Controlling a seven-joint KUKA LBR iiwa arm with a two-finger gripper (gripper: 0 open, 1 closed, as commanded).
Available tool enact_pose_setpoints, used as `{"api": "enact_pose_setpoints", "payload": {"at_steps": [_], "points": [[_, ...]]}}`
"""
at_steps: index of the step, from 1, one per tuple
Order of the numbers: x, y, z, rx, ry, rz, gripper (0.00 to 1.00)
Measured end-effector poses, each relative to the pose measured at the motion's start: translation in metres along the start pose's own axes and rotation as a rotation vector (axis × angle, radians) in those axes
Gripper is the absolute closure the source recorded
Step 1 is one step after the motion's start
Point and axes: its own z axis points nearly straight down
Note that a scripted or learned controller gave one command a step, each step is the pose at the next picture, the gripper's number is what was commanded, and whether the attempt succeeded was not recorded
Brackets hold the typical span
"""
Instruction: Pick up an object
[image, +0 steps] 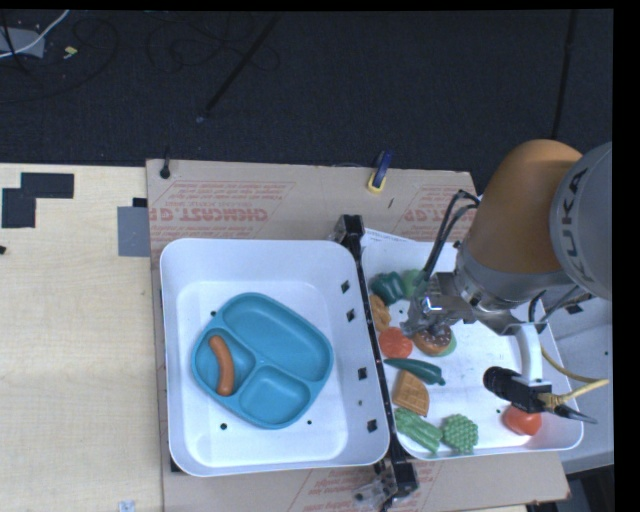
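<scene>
Arm lowered over the right bin of toy food

Bench (70, 330) was seen from above, two white bins resting on cardboard. The grey and orange arm (535, 225) was reached in from the right over the right bin (570, 435). In the left bin (185, 270), a blue divided plate (285, 350) was laid, with a sausage (223, 364) in its left compartment. The tool (432, 318) was held low among the toy food in the right bin, just above a round brown piece (437, 343) and beside a red piece (395, 345). Whether the tool was released or clenched could not be told. Nearer the front, a dark green pepper (420, 370), a waffle-like wedge (411, 395), a green bumpy piece (460, 432) and a tomato (521, 421) were seen.
</scene>
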Motion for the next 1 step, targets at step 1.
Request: {"api": "enact_pose_setpoints", "payload": {"at_steps": [1], "points": [[-0.0001,-0.0082,-0.0173,-0.002,0.0,0.001,1.0]]}}
